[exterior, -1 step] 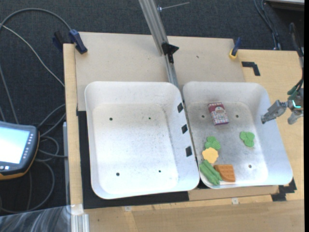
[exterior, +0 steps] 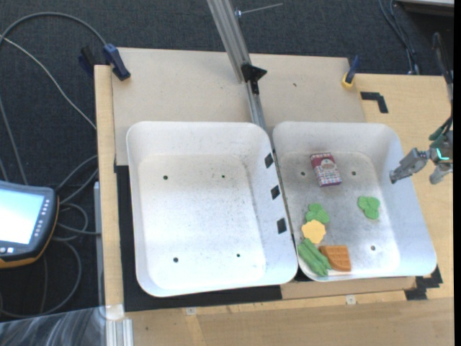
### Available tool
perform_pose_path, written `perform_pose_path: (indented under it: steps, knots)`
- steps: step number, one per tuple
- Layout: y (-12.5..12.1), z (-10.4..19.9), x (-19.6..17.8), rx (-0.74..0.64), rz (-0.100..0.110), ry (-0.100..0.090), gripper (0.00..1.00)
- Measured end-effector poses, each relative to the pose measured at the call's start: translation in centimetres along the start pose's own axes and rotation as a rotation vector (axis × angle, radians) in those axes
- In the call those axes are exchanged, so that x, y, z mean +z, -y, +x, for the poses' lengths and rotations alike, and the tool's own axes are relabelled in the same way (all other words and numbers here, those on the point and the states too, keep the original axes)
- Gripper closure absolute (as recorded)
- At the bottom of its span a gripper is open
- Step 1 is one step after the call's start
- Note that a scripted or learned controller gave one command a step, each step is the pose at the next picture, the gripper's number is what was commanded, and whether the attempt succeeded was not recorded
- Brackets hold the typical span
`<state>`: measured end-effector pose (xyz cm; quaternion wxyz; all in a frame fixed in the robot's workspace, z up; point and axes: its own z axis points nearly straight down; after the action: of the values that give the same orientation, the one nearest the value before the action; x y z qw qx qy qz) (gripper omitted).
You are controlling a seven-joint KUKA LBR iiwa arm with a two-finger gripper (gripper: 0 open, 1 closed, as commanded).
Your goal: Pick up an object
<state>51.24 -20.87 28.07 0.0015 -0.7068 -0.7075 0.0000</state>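
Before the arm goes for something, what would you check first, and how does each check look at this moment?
1. Things to pick lie in the right bin: ok.
2. Red packet lies apart from the rest: ok.
3. Green piece has room around it: ok.
4. Yellow piece, orange piece and green pieces crowd the front corner: not ok.
5. Gripper at the bin's right rim holds nothing: ok.
6. Fingers open enough: cannot tell.

White bins [exterior: 194, 139]; maroon box [exterior: 325, 169]; orange block [exterior: 336, 258].
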Motion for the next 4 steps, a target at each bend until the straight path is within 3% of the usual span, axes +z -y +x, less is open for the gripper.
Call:
perform_pose_path:
  steps: [3,4]
  knots:
    - [-0.8,-0.2,13.1,0.001,0.004,-0.001,0.00]
    - [-1.0,-0.3,11.7,0.000,-0.004,0.001,1.00]
